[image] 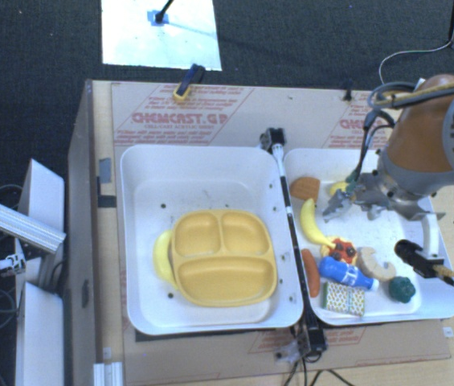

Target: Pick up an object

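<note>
Because the arm reaches in from the right of the frame, the tool [336, 203] sits low over the upper half of the right bin [323, 158]. I cannot tell how far open it is, or if it has hold of anything.

Just beside it, to the lower left, lies a banana [312, 223], close to the wall between the bins. It looks like the easiest thing to pick up, since it is nearest. That wall may get in the way, though.

A brown piece [305, 187] lies just above the banana. Lower down, the toys are packed close: a red and yellow toy [341, 250], an orange sausage [311, 273], a blue bottle [345, 273], a tan ring [375, 264], a spotted block [345, 298] and a green lump [402, 289]. Grabbing one there could bump the rest.

In the left bin [202, 187] rests a yellow plate [222, 257], well apart from the tool.
</note>
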Available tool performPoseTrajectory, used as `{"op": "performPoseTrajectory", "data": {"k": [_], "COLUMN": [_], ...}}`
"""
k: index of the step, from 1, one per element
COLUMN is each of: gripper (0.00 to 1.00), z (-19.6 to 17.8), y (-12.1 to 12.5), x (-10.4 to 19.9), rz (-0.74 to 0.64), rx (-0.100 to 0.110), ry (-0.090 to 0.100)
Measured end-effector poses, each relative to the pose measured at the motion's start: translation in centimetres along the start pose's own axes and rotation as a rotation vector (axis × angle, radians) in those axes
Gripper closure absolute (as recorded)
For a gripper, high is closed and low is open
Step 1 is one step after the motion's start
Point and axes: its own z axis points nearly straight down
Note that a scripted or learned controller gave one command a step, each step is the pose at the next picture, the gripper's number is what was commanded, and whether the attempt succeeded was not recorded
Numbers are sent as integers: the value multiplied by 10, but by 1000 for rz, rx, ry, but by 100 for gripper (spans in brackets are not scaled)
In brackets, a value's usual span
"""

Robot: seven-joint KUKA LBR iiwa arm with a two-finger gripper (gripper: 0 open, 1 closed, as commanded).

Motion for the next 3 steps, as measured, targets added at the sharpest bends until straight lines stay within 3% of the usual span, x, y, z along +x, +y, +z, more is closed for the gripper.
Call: {"op": "performPoseTrajectory", "data": {"k": [1,2,3], "gripper": [0,0,100], "z": [77,79,68], "y": [70,91,92], "x": [5,9,9], "rz": [-1,6,3], "rx": [0,21,19], "ry": [0,0,-1]}}
